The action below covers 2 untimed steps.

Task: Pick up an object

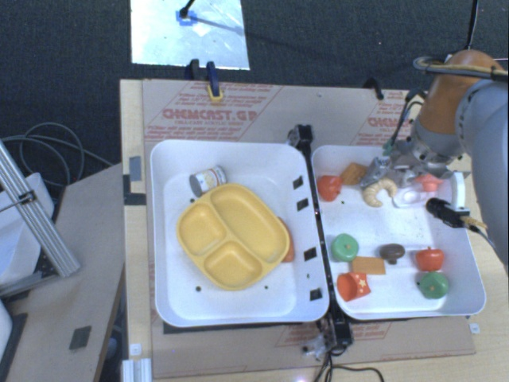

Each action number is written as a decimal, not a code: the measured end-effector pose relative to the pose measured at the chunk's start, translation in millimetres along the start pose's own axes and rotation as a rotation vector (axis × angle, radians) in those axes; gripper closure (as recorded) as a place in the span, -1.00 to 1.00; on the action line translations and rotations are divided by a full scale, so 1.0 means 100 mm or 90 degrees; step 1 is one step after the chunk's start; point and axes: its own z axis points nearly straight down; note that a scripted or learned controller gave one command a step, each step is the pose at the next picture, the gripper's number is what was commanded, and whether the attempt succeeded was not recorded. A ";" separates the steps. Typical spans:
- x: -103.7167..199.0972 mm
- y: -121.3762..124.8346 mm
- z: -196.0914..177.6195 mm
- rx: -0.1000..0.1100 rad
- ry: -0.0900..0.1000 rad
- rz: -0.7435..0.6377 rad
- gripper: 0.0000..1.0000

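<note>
While low, gripper (380,173) touches croissant (380,191)

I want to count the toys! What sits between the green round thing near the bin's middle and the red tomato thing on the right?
In the camera view, between the green round toy and the red tomato toy sits a small brown-grey round piece, with an orange block just below that line.
</note>
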 end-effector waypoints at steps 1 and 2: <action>-0.07 -0.25 -0.02 -0.013 0.008 -0.003 -1.00; -0.08 -0.24 -0.16 -0.017 0.008 -0.004 1.00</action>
